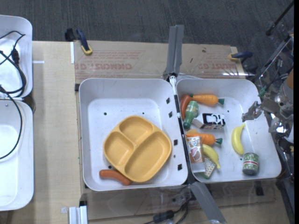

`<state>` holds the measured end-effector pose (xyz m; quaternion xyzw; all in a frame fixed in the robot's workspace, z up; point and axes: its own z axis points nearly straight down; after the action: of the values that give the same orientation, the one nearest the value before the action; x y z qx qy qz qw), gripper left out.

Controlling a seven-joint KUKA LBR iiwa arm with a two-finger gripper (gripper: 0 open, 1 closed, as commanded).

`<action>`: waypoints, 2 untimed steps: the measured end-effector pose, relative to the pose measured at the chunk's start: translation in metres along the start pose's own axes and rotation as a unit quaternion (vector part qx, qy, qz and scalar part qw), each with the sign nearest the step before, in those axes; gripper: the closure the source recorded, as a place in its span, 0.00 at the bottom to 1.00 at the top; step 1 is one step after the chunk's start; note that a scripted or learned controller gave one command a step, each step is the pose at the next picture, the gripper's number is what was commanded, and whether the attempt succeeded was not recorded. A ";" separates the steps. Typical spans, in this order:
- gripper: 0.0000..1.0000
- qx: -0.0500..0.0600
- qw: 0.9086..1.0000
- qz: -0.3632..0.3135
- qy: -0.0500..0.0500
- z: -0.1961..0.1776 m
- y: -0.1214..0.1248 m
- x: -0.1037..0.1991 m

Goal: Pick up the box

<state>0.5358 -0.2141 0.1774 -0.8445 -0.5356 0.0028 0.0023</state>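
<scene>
A small white box with black patches lies in the upper middle of the right bin, between a green bottle and a yellow banana. A second, taller printed carton lies by the bin's left wall. My gripper hangs over the right bin's right side, to the right of the black-and-white box and apart from it. Nothing shows in its grasp.
The right bin also holds two carrots, a red pepper, a second banana, a triangular packet and a green can. In the left bin lie a yellow divided plate and a sausage.
</scene>
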 end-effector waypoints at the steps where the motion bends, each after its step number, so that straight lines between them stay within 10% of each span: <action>1: 0.00 0.001 0.989 0.146 0.000 0.046 -0.072 0.065; 2: 0.00 0.001 0.990 0.141 0.000 0.090 -0.064 0.052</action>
<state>0.4994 -0.1393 0.0880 -0.9117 -0.4108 0.0032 0.0024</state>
